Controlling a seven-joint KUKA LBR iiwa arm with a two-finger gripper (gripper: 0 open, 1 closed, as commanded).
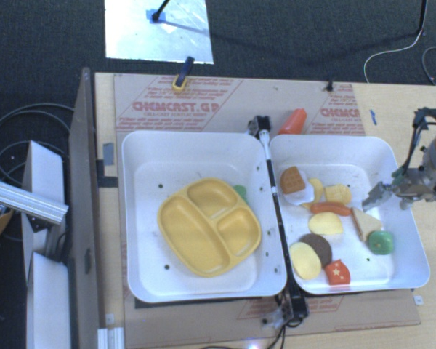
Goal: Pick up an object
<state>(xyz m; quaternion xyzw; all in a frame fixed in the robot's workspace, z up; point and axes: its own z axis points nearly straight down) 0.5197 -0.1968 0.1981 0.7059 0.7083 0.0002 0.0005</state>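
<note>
The right bin [403, 167] holds several toy foods. Among them are a brown block [293, 180], a yellow piece [339, 193], a red-orange sausage [330, 209], a pale yellow oval [325, 225], a tan wedge [364, 225], a green ball [380, 242], a yellow-and-brown round [312, 257] and a red piece [337, 272]. My gripper [376, 194] reaches in from the right, low over the bin's right half. It is just above the tan wedge and right of the yellow piece. I see nothing held in it.
The left bin [142, 195] holds a yellow divided plate [209, 225] with a small green item [239, 192] behind it. An orange carrot [293, 121] lies on the bench behind the bins. The ridge where the bins meet [274, 195] runs between them.
</note>
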